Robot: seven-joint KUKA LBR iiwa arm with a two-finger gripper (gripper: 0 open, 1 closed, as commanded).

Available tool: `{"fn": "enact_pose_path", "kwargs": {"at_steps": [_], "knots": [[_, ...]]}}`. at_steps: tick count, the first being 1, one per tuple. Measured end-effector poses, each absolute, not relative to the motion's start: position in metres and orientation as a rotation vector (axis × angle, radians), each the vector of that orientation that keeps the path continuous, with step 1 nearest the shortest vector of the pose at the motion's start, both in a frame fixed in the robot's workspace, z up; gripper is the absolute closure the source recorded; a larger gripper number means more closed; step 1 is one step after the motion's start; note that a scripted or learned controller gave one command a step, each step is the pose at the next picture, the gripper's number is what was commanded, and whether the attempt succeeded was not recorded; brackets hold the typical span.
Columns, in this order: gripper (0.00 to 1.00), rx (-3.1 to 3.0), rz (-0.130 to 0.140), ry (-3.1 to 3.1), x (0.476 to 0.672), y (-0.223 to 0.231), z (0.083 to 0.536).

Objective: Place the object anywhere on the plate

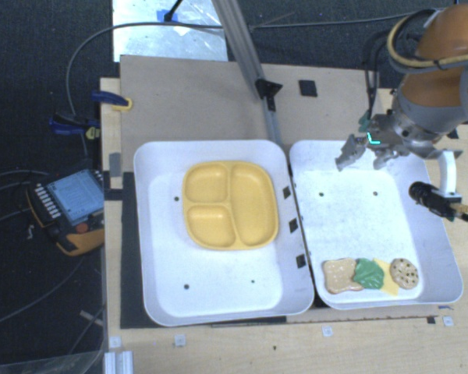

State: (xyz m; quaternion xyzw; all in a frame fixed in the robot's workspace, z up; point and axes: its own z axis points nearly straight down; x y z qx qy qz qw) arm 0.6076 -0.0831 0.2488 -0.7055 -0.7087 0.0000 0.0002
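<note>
Near the front edge of the right bin (421,232) lie 4 toy foods (370,274) in a row, well apart from the gripper (368,156), which hangs open and holds nothing over the bin's far edge. The yellow plate (230,205) sits in the left bin (160,248).

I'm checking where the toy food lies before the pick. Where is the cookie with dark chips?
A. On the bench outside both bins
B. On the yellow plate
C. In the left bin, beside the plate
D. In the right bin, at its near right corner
D: the cookie lies in the right bin beside the other toy food, away from the yellow plate in the left bin.
</note>
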Motion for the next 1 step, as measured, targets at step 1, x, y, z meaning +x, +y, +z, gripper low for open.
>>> {"fn": "enact_pose_path", "kwargs": {"at_steps": [1], "knots": [[0.0, -2.217, -0.002, -2.228, 0.6081, -0.0832, 0.2497]]}}
